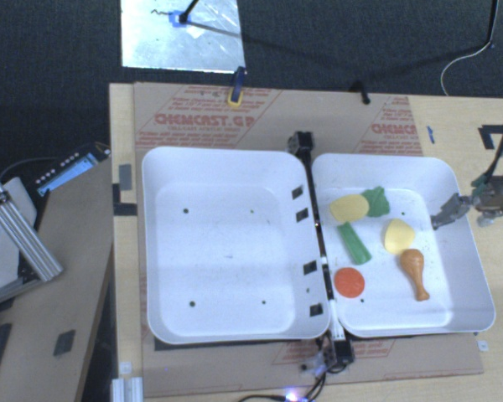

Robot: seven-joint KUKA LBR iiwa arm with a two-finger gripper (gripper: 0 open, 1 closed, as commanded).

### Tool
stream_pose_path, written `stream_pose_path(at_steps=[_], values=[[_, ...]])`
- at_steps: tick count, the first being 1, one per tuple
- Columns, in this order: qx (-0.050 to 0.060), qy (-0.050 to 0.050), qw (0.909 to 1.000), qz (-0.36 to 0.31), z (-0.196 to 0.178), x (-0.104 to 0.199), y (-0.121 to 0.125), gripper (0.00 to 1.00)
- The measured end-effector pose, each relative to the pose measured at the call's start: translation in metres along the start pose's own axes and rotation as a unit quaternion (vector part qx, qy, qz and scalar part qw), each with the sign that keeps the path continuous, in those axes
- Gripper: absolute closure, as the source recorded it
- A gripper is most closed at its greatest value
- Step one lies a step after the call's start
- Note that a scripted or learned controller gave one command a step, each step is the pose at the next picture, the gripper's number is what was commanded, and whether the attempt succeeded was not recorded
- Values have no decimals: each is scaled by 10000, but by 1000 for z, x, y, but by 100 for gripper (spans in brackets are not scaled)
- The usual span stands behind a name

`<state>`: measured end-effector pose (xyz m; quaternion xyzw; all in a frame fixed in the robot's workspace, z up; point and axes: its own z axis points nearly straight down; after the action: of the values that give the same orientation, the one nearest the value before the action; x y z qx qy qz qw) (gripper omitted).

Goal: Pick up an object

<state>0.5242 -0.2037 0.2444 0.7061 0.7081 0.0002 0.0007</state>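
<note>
The gripper [449, 212] hangs over the right bin's [461, 304] right rim, and I can't tell how it's set. Nothing's in it. The drumstick [415, 271], yellow piece [398, 235], corn [358, 205], green stick [353, 243] and orange disc [350, 282] lie in that bin.

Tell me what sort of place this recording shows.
Probably a robotics lab's grasping test bench, not a home or shop: two shallow white bins on a cardboard sheet, toy food such as a drumstick in the right bin, and the gripper at its edge.
</note>
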Motion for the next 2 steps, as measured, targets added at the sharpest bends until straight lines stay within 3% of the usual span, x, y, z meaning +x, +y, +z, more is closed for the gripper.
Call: stream_pose_path(at_steps=[1,2], values=[[40,17,10000,14,131,-2,-27,0],[-11,-4,10000,4,114,-3,-24,100]])
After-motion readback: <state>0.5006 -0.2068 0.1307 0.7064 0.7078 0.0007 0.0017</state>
